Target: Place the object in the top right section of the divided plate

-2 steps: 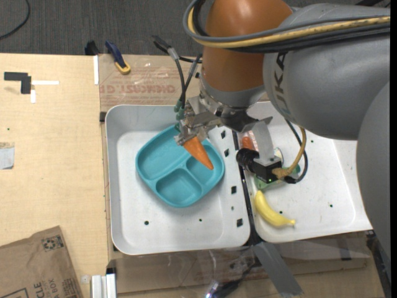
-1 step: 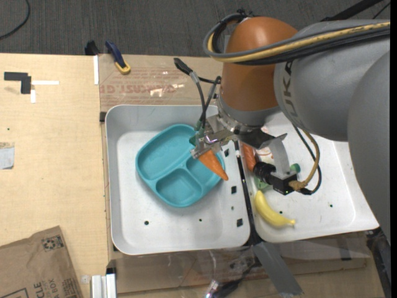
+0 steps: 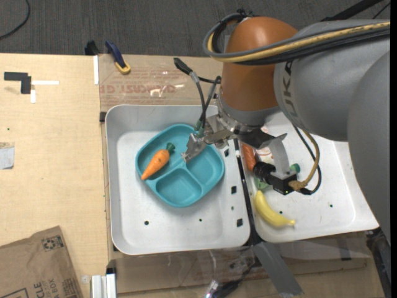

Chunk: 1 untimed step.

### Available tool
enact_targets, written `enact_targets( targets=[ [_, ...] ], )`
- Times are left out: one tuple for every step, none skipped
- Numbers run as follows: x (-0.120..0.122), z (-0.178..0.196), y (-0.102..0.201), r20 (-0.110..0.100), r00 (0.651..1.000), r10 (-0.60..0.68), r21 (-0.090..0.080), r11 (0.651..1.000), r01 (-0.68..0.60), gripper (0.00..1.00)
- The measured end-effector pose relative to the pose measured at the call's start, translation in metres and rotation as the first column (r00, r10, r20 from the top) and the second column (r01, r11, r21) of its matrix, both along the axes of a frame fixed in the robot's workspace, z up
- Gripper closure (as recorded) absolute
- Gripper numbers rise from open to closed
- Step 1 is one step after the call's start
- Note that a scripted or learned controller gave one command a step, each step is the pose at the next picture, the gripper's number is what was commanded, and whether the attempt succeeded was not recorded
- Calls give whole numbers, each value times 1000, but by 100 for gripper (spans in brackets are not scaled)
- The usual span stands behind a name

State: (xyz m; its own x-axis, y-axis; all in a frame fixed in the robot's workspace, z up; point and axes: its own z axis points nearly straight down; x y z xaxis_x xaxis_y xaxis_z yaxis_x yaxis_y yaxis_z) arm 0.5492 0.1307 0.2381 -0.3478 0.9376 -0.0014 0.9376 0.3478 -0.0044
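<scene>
Two white bins side by side: left bin (image 3: 124,228) holding a teal divided plate (image 3: 180,191) with a toy carrot (image 3: 156,161) in its upper-left section; right bin (image 3: 335,216) holding a banana (image 3: 271,211). Gripper (image 3: 193,149) over the plate's upper-right section, finger spread impossible to tell.

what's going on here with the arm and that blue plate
A grey and orange robot arm reaches in over two white bins. Its claw hangs above the blue divided plate in the left bin. A toy carrot lies in the plate's left section. A banana and an orange item sit in the right bin.
</scene>
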Motion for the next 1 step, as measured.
enact_targets(
  targets=[
    [-14, -144, 12, 10, 993, 116, 3, 993, -116, 0]
  ],
)
